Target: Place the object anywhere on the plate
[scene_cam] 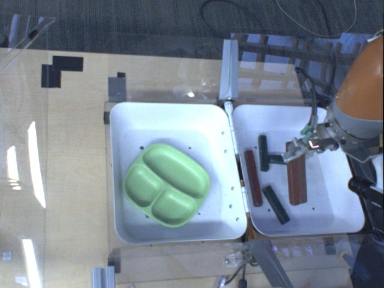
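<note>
A light green divided plate [167, 184] lies in the left bin [120, 125]. The right bin [336, 221] holds several long pieces: a dark red stick [252, 177] near its left wall, a dark bar [263, 152] beside it, a black bar [276, 204] toward the front, and a brown-red block [296, 182]. My gripper [295, 150] hangs low over the middle of the right bin, just above the top end of the brown-red block and to the right of the dark bar. A short dark piece [275, 158] lies between the gripper and that bar. I see nothing held.
A metal divider [228, 71] stands behind the seam between the two bins. Cables [306, 86] run down to the wrist at the back right. The wooden bench [54, 179] stretches to the left of the bins.
</note>
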You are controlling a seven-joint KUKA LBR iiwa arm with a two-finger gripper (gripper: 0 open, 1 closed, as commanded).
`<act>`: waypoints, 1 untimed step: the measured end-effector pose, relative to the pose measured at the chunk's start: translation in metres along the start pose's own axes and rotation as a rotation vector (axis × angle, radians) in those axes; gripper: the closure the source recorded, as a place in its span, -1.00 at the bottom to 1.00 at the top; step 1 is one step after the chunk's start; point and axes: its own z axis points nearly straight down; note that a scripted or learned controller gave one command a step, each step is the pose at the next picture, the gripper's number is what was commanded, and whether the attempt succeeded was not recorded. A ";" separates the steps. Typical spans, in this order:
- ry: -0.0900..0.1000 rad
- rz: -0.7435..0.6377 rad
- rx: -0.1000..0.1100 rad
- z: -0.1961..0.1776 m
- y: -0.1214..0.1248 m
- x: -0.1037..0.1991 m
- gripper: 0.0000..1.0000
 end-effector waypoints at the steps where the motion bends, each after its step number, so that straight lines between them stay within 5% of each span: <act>1: 0.002 -0.145 0.003 0.043 0.026 0.072 1.00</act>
